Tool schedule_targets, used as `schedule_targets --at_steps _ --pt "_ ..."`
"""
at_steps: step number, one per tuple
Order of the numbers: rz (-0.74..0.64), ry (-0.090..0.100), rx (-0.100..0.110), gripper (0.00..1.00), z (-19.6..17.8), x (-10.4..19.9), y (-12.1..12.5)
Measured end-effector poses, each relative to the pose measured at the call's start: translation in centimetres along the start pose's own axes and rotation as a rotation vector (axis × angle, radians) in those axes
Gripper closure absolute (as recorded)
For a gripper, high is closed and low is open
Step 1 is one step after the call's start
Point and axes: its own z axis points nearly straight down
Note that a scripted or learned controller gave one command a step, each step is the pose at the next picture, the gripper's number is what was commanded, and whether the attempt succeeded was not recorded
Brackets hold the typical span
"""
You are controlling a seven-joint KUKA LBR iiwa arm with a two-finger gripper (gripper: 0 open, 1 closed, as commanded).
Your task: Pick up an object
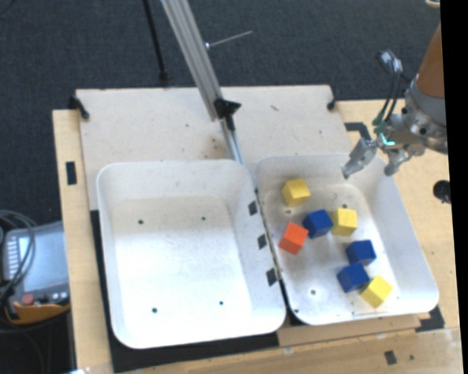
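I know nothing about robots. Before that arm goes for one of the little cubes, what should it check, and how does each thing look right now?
1. Cubes to pick: ok. Seven lie in the right bin: three yellow, three blue, one orange.
2. Hand unloaded: ok. Its fingers stand spread, with nothing between them.
3. Hand over a target: not ok. It hovers at the bin's upper right rim, off to the side of every cube.
4. An easy target: ok. The top yellow cube sits apart from the others.
5. Crowding: not ok. The lower blue cube touches a yellow cube.
6. Height above the bin: cannot tell.
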Motion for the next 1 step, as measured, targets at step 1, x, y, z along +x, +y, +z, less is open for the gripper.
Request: schedule_targets --at_steps 1 --pt "-0.001 -0.001 -0.004 0.00 -0.25 -0.01 0.06"
